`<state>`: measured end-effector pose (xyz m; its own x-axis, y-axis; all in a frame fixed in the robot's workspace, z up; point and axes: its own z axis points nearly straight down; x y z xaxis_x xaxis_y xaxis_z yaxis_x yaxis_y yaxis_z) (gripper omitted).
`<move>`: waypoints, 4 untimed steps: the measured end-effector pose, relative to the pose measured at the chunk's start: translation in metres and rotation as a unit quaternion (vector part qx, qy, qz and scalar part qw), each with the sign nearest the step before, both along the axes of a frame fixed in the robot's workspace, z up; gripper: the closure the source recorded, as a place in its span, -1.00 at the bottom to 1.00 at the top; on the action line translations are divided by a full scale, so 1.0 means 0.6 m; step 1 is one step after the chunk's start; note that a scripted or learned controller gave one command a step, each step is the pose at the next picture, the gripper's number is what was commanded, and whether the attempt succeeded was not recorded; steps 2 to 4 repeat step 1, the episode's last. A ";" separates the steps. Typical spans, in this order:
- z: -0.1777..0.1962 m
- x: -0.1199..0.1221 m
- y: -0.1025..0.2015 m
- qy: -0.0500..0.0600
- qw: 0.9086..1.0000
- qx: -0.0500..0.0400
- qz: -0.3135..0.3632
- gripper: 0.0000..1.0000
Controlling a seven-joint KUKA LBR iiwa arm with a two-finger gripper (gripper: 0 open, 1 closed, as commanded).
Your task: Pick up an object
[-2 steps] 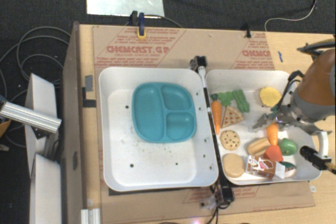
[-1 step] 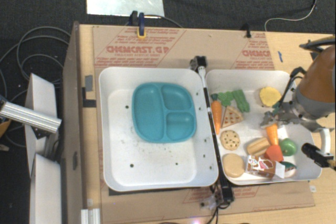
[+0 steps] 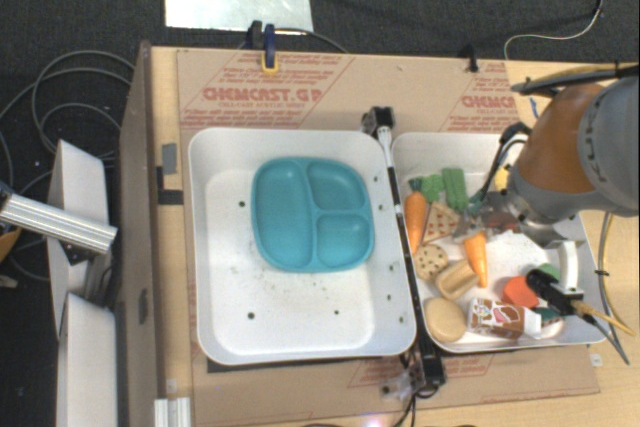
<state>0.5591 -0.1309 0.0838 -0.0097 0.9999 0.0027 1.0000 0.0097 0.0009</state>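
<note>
Toy food fills the right-hand white bin (image 3: 585, 340): a glossy orange plastic carrot (image 3: 415, 216) lies along its left wall, a second, shorter carrot (image 3: 476, 257) points down the middle, and green ridged pieces (image 3: 444, 186) sit near the bin's far side. A speckled, cracker-like wedge (image 3: 437, 224) lies between the carrots, touching the dotted round cookie (image 3: 431, 261) below it. Tan bread-shaped lumps (image 3: 448, 319) rest near the front wall, beside a small printed carton (image 3: 497, 316) lying flat and a red rounded piece (image 3: 519, 291).

Over the bin's right half hangs the robot's wrist (image 3: 562, 165), a smooth orange band above grey metal. The gripper (image 3: 500, 211) reaches down just right of the green pieces and above the shorter carrot; whether its jaws are parted or closed cannot be told from here, and nothing is seen between them.

In the left-hand bin (image 3: 225, 315), a teal plastic plate (image 3: 311, 214) with three compartments and rounded corners lies flat. Both bins sit on brown printed cardboard (image 3: 330, 90) covering the tabletop.
</note>
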 end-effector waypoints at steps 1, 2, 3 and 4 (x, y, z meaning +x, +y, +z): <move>0.177 -0.013 0.125 -0.004 1.000 0.000 0.001 1.00; 0.177 -0.013 0.125 -0.004 1.000 0.000 0.001 1.00; 0.177 -0.013 0.125 -0.004 1.000 0.000 0.001 1.00; 0.177 -0.013 0.125 -0.004 1.000 0.000 0.001 1.00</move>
